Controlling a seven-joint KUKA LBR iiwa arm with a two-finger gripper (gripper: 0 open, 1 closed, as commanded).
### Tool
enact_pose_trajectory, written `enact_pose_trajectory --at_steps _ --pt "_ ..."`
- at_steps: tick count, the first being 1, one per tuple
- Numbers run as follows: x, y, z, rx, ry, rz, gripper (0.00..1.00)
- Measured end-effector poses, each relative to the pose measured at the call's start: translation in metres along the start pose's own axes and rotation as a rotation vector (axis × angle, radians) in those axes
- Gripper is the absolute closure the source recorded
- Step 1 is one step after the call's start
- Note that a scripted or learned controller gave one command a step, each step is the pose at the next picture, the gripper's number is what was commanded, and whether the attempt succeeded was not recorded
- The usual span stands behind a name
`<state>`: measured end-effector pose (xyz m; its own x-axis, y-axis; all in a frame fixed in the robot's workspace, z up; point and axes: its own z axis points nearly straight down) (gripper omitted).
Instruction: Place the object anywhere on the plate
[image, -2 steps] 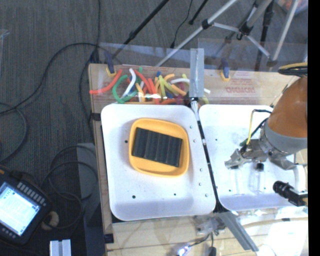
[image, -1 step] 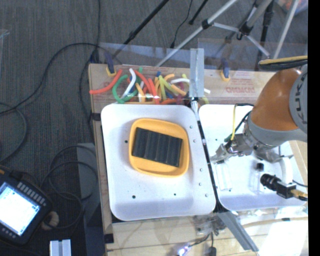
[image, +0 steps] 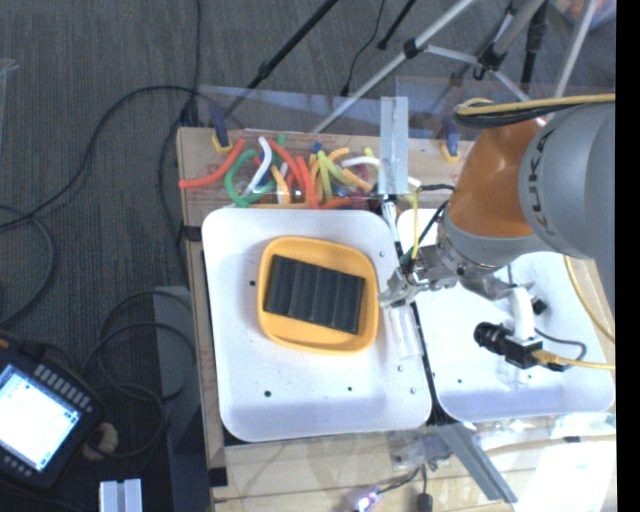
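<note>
A yellow plate (image: 275, 325) with rounded corners sits in the left bin (image: 300, 405). A dark, ridged rectangular object (image: 313, 292) lies flat on the plate and covers most of its middle. My gripper (image: 400, 298) hangs over the divider between the two bins, just right of the plate's right rim and apart from the dark object. The grey arm with its orange band (image: 495, 190) hides the back part of the right bin (image: 530, 395).
A small black part with a yellow cable (image: 505, 342) and a white cylinder (image: 519, 310) are over the right bin. Coloured hoses (image: 290, 172) lie along the back of the bench. An upright clear post (image: 394, 140) stands behind the divider.
</note>
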<state>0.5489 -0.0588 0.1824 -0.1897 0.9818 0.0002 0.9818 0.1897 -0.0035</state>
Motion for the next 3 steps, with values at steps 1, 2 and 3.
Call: enact_pose_trajectory --at_steps 1,2,3 --pt "0.047 0.035 0.0 0.0 -0.002 -0.128 1.0" --pt "0.076 0.069 -0.001 -0.001 -0.003 -0.259 1.0" --pt "0.076 0.069 -0.001 -0.001 -0.003 -0.259 0.0"
